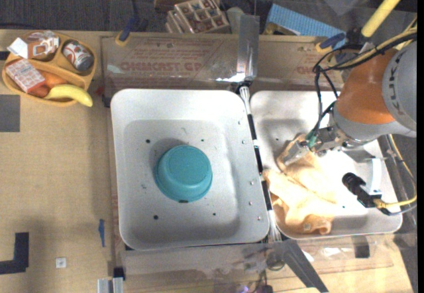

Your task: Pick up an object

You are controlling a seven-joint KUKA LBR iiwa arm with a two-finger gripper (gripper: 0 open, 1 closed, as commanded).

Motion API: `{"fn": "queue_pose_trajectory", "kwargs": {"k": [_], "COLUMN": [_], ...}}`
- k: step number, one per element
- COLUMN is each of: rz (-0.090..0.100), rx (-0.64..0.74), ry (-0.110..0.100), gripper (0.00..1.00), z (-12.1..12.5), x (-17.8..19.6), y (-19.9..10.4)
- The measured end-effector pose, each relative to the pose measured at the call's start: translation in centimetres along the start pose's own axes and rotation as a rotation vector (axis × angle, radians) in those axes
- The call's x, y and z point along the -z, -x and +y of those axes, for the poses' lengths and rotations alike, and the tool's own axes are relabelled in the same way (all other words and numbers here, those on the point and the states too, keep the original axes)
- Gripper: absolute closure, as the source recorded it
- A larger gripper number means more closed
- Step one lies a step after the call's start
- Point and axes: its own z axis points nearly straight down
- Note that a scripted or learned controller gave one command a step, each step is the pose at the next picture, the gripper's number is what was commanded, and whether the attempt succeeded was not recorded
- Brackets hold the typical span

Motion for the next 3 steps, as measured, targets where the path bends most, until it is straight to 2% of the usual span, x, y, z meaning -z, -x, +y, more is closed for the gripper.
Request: {"fn": "queue_pose_trajectory", "kwargs": {"k": [1,2,3], "rz": [-0.001,-0.002,0.003], "rx": [0.042,0.037,-0.251], "ry": [-0.001,0.004,-0.015], "gripper": [0.00,1.00,1.00], "z": [3.3,3.3,-3.8], "x": [-1.1,0.0,2.6], "y": [-1.3,-1.1,-2.6]}}
